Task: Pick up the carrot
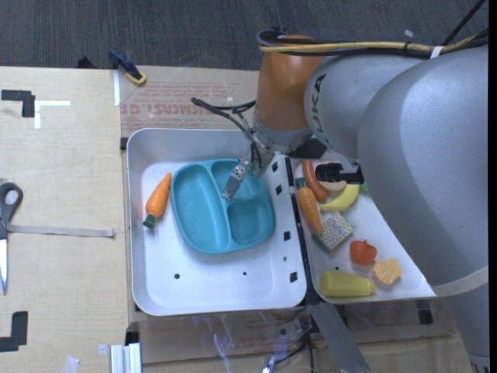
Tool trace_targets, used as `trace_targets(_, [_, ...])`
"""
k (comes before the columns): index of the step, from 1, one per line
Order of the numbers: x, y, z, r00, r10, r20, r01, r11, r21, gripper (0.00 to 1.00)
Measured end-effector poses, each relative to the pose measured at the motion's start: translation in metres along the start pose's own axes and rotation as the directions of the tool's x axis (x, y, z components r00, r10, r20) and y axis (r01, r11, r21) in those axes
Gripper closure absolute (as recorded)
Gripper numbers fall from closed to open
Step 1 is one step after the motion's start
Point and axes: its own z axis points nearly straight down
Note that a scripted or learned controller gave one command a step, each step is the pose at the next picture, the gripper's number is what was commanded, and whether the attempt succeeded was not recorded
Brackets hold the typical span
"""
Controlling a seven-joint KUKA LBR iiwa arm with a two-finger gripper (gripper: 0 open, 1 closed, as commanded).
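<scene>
The gripper (235, 181) hangs over the left bin (210, 290), its slim fingers pointing down at the upper right part of a blue divided plate (206, 208). The fingers sit close together with only a narrow gap, and nothing is between them. Whether the tips touch the plate cannot be told from this angle.

The carrot (158, 198) lies well to the left of the gripper, on the white floor of the same bin, just beside the plate's left rim. It is tilted, orange body up and to the right, green stub down and to the left, and it is apart from the fingers.

To the right of the gripper, across the divider between the two bins, the right bin (404, 274) holds a cluster of toy foods. Nearest the gripper is a second orange carrot-like piece (309, 208), lying along the bin's left wall. Beyond it are a banana (342, 198) (partly under the arm), a speckled block (335, 229), a red tomato (362, 251), a small orange chunk (387, 271) and a yellow cob-shaped piece (345, 284) at the near end.

The arm's orange band (283, 84) rises directly above the gripper
</scene>
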Motion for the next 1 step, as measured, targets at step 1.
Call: trace_targets(1, [-0.0033, -0.0007, -0.0103, 1.0, 0.0, 0.011, 0.0, 1.0, -0.003, 1.0])
